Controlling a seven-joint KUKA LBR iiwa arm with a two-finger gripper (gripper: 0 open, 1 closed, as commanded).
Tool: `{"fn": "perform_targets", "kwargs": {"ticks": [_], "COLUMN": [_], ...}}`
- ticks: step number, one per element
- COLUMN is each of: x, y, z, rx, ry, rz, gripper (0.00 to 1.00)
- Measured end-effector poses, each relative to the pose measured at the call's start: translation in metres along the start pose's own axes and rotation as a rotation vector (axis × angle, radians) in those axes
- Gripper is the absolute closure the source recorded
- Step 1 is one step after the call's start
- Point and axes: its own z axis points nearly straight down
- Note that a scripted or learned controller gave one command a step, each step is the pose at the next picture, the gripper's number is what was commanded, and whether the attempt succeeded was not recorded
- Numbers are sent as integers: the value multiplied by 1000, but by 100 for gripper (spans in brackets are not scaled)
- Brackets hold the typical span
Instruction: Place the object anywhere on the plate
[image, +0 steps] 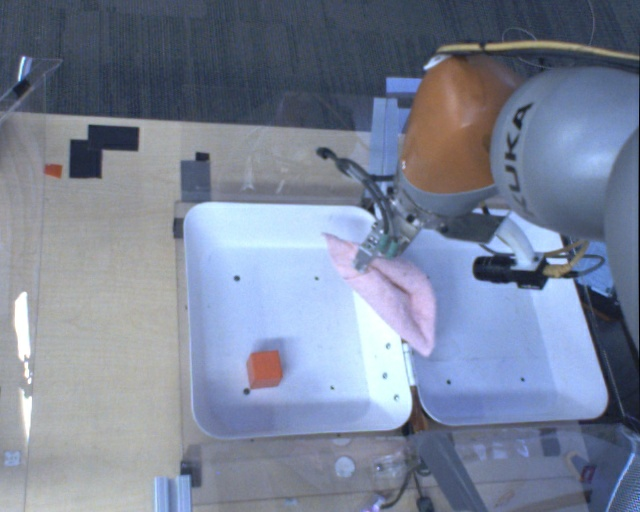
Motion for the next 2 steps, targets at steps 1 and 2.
{"fn": "perform_targets", "kwargs": {"ticks": [1, 2], "x": [68, 130], "y": [38, 96], "z": [5, 71], "rx": [0, 2], "ry": [1, 3], "rz": [37, -70], "gripper": [100, 100]}}
